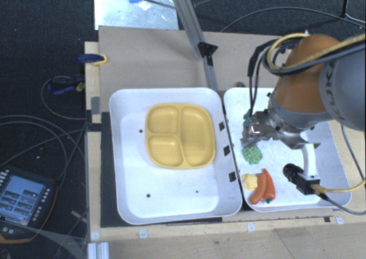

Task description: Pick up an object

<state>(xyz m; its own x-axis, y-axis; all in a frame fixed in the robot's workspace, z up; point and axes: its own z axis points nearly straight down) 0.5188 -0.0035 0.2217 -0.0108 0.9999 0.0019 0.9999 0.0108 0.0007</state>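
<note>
My gripper (250,136) hangs over the left part of the right bin (331,155), reaching in from the right. Directly below it in the view lies a small green bumpy object (252,154), touching or just under the gripper's tip; I cannot tell which. Nearer the bin's front left corner lie a pale yellow piece (249,181) and, beside it, a red-orange elongated object (265,187). Nothing visibly sits in the gripper.
The left bin (131,183) holds a yellow three-compartment plate (179,135) toward its back. A slanted grey pole (191,18) rises behind the bins. The wall between the two bins runs just left of the gripper.
</note>
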